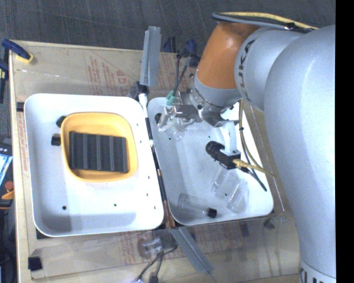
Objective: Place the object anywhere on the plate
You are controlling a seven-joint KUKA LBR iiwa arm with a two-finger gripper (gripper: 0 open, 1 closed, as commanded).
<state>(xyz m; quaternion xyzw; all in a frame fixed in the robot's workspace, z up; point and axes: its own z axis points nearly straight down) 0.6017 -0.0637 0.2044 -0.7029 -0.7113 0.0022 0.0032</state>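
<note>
A yellow plate (100,122) with a dark ridged insert (98,151) lies in the left white bin (88,220). In the right white bin (189,158), a clear plastic object (231,193) rests near the right wall. Another clear piece (190,204) with a small black end (211,212) lies by the front wall. My gripper (170,118) hangs low over the far left corner of the right bin, close to the divide between the bins. It is apart from both clear objects and to the right of the plate. Nothing is visibly held.
Two small black bits (56,139) poke out at the plate's left edge. The grey arm with its orange band (221,58) covers the right bin's far right side. A blue clamp (16,49) sits at the bench's far left corner.
</note>
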